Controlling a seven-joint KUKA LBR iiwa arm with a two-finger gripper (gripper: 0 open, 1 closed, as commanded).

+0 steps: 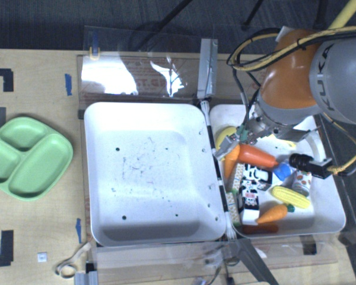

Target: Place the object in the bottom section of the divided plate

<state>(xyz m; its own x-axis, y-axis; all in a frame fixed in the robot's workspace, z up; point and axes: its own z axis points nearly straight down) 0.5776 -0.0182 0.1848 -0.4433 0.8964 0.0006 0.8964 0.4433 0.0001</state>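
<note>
The green divided plate (29, 157) lies on the wooden bench at the far left, outside the bins, and none of its sections holds anything. Its large section faces the lower right. My gripper (244, 136) hangs low over the upper left part of the right bin (329, 218), far from the plate. It sits just above an orange carrot (256, 155) and beside a yellow item (225, 136). The wrist hides much of what lies under it.
The right bin also holds a second carrot (272, 214), a yellow corn cob (291, 196), a blue piece (283, 172), a black-and-white box (249, 186) and a small can (301, 183). The left bin (148, 171) lies between the gripper and the plate.
</note>
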